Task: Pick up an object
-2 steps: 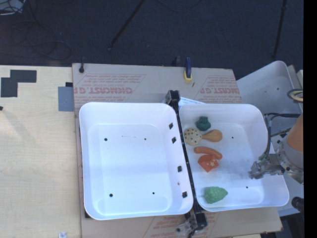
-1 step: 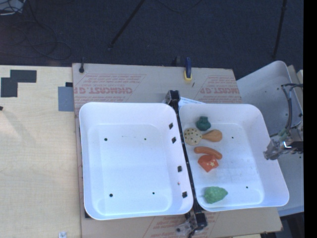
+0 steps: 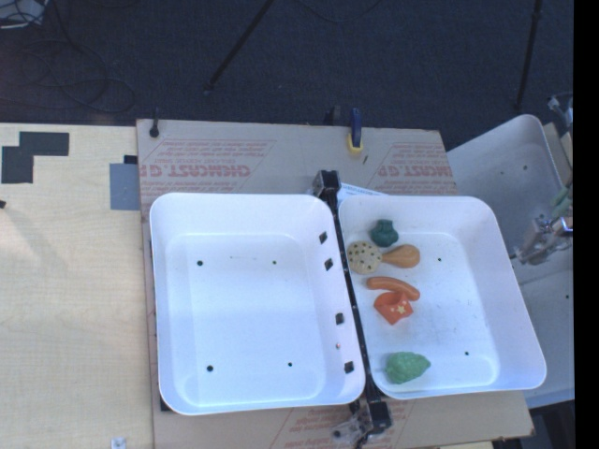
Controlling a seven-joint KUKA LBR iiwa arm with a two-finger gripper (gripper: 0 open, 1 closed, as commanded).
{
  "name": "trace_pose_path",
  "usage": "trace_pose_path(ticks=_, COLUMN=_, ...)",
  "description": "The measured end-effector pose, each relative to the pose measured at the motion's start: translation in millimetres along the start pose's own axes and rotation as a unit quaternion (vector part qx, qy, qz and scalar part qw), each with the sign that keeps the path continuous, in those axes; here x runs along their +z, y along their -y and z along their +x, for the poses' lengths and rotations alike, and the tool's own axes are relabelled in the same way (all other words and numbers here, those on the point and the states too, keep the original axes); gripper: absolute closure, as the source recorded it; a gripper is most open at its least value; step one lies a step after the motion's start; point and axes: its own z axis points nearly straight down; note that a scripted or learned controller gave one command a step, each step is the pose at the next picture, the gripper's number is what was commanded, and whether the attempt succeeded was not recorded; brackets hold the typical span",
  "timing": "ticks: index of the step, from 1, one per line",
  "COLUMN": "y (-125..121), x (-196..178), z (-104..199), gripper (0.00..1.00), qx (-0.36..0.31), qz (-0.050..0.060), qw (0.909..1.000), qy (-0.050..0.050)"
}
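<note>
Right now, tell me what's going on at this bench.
Nothing is being handled at this moment. Two shallow white bins sit side by side on a cardboard sheet. The right bin holds the toy pieces near its left side: a dark green piece, a spotted beige round piece, an orange drumstick shape, an orange-red carrot-like piece, a red piece and a light green lump. Left bin: no pieces. Nothing has been picked up yet.

small clamp (image 3: 367, 426) cut off by bottom edge, print on cardboard (image 3: 201, 169) blurred
</note>
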Motion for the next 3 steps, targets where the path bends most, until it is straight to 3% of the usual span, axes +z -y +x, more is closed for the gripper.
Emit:
trace_pose_path(ticks=1, y=-1.2, x=-162.2, z=48.5, gripper=1.00, qx=0.000, qz=-0.001, qw=1.0000, qy=0.000)
trace_pose_path(ticks=2, y=-1.4, x=-153.0, z=126.9, gripper=1.00, qx=-0.001, qz=0.008, qw=1.0000, qy=-0.002)
trace_pose_path(ticks=3, y=-1.4, x=-152.9, z=183.3, gripper=1.00, qx=0.000, qz=0.009, qw=1.0000, qy=-0.001)
